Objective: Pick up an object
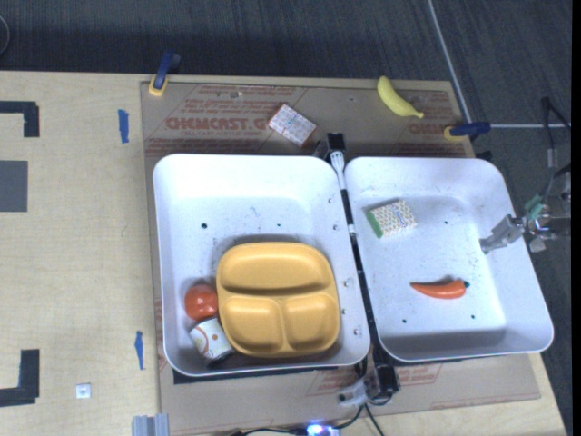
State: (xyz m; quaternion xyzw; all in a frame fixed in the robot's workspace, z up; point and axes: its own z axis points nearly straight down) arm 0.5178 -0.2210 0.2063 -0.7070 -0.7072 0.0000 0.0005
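Small orange toy chili pepper with green stem (pixel 439 288) lies flat in the right white bin (pixel 508 334), mid-floor — judged light, rigid, slippery plastic; best pinched across its thick middle. Gripper (pixel 502 235) is seen at bin's right rim — its state cannot be told.

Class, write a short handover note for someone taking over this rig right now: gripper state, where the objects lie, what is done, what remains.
Gripper: at the right bin's right rim, nothing seen between its fingers.
Right bin: orange carrot-shaped toy on the floor, green-and-white patterned packet near the back left.
Left bin: yellow divided plastic tray, red ball, small white-and-orange cup beside it.
Done: no object picked yet.
Left: grasp and lift one; the carrot toy looks nearest.
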